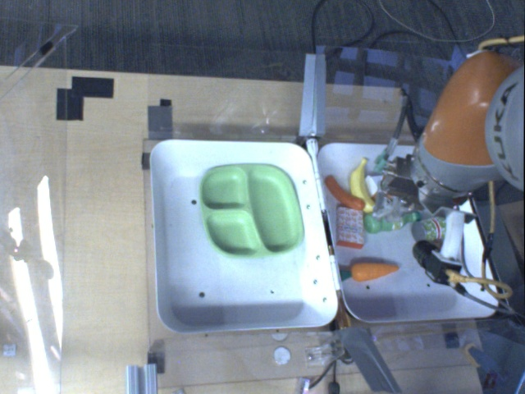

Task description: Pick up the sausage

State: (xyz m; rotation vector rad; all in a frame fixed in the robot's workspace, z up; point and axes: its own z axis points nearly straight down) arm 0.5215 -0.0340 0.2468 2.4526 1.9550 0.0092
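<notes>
The sausage (341, 191), a reddish-brown link, lies slantwise in the left part of the right bin (394, 302), close to the wall between the bins. A yellow banana (359, 180) rests against its right side. My gripper (394, 195) hangs over the middle of the right bin, just right of the banana and the sausage, under the grey and orange wrist (463, 117). Nothing can be made out in its grasp.
A green divided plate (250, 208) lies in the left bin (176, 294). In the right bin are also a red packet (350, 226), an orange carrot (373, 271), a green item (381, 222) below the gripper, and a green-and-white object (443, 228) near cables at the right.
</notes>
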